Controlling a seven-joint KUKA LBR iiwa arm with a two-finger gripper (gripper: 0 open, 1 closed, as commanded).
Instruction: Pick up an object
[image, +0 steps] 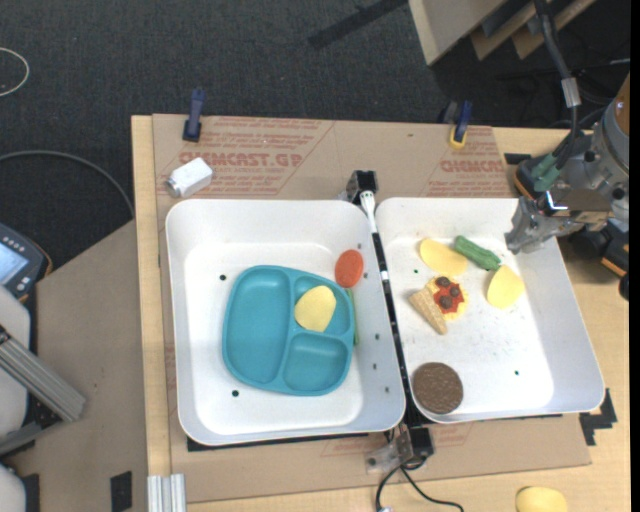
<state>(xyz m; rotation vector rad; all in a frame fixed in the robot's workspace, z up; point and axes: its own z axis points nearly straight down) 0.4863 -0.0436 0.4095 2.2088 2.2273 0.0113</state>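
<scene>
brown cookie (438, 387) sits nearest; green pickle (477, 252) points up-left to down-right; gripper (527, 228) grip unclear.

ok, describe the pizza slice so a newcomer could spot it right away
Look in the right-hand bin. Near its left-centre lies the pizza slice, a tan wedge below the green pickle. It alone carries red and dark toppings; its neighbours are plain yellow pieces.
</scene>
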